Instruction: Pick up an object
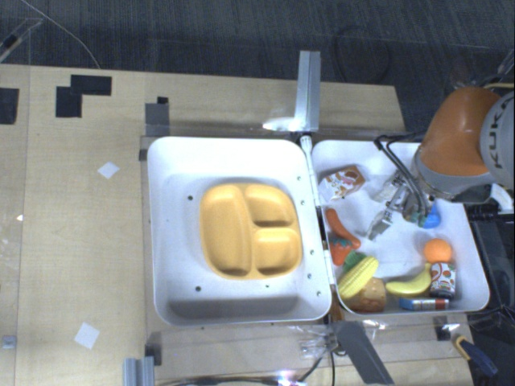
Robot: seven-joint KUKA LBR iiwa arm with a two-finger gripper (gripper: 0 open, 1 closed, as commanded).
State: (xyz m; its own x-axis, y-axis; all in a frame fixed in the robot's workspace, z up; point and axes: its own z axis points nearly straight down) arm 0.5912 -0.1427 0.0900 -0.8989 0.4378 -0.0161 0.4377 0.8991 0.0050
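Two white bins side by side on wood bench. Left bin (173, 215) has a yellow divided tray (249, 230) sitting approx in its middle, three compartments, nothing in them.

Right bin (476, 272) holds the clutter: snack packet (342, 183) near top-left corner, carrot (344, 230) lying diagonal by the left wall w/ a small red-orange piece (344, 255) just below it, corn cob (358, 273) tilted at lower left, brown bread-like lump (370, 296) touching the corn's lower end, banana (410, 282) along the bottom, orange (438, 250) at right, small can w/ red label (443, 280) just under the orange, marker pen (424, 303) flat against bottom wall. Blue item (432, 218) partly hidden behind the wrist, can't ID.

Arm in from right, orange band (457, 135) over bin's upper-right corner. Gripper (384, 217) over bare bin floor mid-bin, fingers pointing down-left, slightly parted, nothing seen between them. Carrot is nearest item, apart from the fingertips, to their left. Orange and banana lie below-right of gripper, not touching it.
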